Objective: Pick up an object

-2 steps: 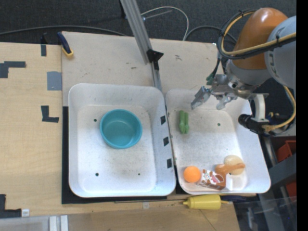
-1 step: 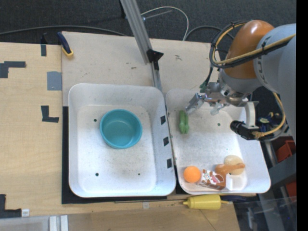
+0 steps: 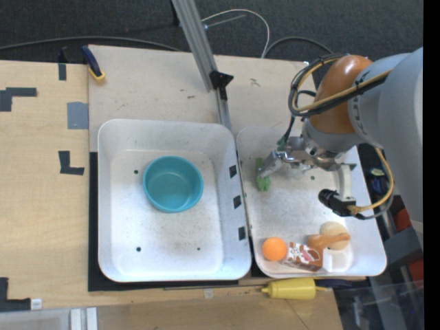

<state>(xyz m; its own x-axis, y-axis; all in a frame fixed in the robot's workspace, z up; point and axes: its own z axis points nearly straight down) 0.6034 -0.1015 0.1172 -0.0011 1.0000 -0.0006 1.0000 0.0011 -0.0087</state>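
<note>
Two shallow white plastic bins are sitting side by side on the counter (image 3: 41,184): the left bin (image 3: 113,253) is holding a round teal plastic bowl (image 3: 172,183), and the right bin (image 3: 375,253) is holding the rest. The grey arm with the orange band is reaching in from the right, and its claw (image 3: 273,162) is hanging low over the upper left part of the right bin. Whether the claw is open or closed I cannot tell; the tips are too small and blurred.

The nearest pickable thing is a small green elongated object (image 3: 262,176), lying just beside the claw tip, slightly down and to the left, close to the bin wall next to the divider. Its long axis is running roughly up-down in the view, a bit tilted. It looks like the likely target, so the grasp would probably need to close across that axis.

Well apart, along the bottom edge of the right bin, are lying a small orange ball (image 3: 274,249), a red-and-white packet (image 3: 301,254), and a tan and white cluster (image 3: 333,246). A yellow bottle (image 3: 292,289) is lying on the counter just outside the bin.
</note>
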